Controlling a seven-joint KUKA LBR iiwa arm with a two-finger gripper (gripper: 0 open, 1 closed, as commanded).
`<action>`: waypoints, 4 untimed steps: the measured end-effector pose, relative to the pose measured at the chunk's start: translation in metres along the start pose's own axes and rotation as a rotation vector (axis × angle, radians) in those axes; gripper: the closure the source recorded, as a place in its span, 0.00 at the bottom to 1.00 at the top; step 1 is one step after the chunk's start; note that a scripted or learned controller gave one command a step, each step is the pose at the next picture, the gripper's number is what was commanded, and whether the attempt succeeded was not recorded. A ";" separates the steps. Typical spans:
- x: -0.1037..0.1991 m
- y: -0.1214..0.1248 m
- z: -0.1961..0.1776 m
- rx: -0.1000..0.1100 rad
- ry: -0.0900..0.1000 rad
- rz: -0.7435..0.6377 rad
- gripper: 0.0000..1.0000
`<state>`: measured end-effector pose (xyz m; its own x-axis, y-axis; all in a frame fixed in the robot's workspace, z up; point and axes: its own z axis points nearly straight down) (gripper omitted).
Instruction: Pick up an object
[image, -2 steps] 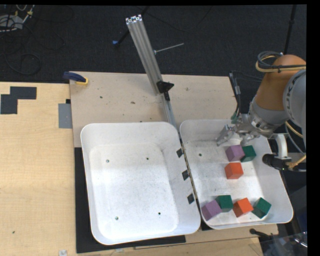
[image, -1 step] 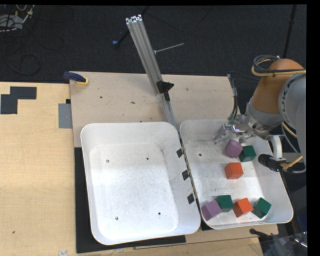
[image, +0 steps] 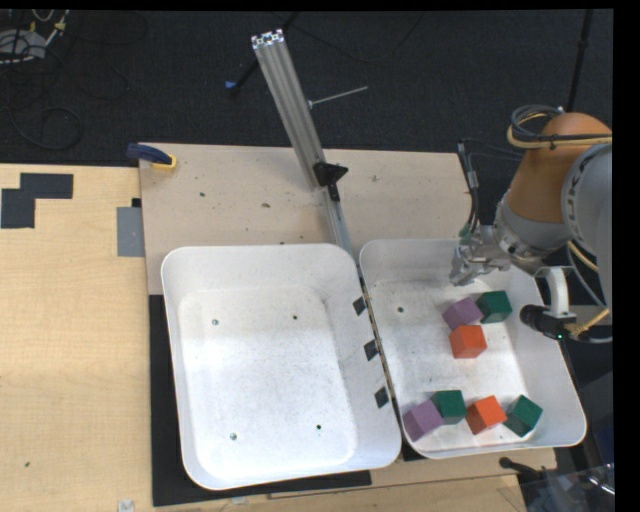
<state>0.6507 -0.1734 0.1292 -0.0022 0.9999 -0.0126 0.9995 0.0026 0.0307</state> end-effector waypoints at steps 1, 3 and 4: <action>-0.010 0.008 -0.053 0.027 0.011 -0.002 1.00; -0.014 0.016 -0.148 0.027 0.012 -0.001 1.00; -0.014 0.017 -0.170 0.029 0.012 -0.004 1.00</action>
<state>0.6625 -0.1853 0.2997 -0.0065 1.0000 -0.0006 1.0000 0.0065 0.0017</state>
